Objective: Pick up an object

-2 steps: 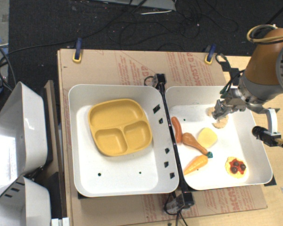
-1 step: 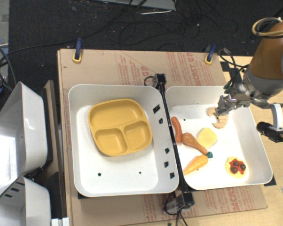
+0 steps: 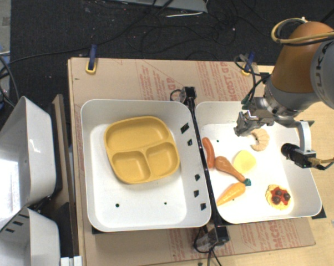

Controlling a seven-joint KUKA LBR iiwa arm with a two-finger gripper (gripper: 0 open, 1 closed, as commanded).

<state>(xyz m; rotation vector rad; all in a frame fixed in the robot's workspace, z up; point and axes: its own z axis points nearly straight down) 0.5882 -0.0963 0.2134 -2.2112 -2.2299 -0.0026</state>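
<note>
The robot's job is to pick up one thing, and nothing is picked up yet. The hand (image 3: 250, 124) hangs low over the back part of the right bin (image 3: 305, 212). It sits just beside a small tan toy that looks like a shrimp or a curled bit of bread (image 3: 261, 141). The toy's top edge is tucked right by the hand, maybe a little under it. I cannot tell if the hand is wide or narrow, because it looks like a dark lump from up here.

I think the step now is getting ready to grab. The tan toy is the closest thing, so it is most likely the one to take.

More toys lie in the same bin. There is a red sausage (image 3: 208, 151) near the wall between the bins. Next to it is a brown drumstick (image 3: 229, 167). Below that is an orange carrot (image 3: 231, 193) with a green end. A pale yellow round piece (image 3: 244, 162) lies between the drumstick and the tan toy. A little tart with red berries (image 3: 278, 196) sits near the front right corner.

The left bin (image 3: 100, 209) holds a yellow tray with three parts (image 3: 141, 148).

For the next move, the hand needs to line up right over the tan toy and go down around it. The toy is small and curved, so I think it could slip out. The yellow round piece is near, so the hand should keep off it
</note>
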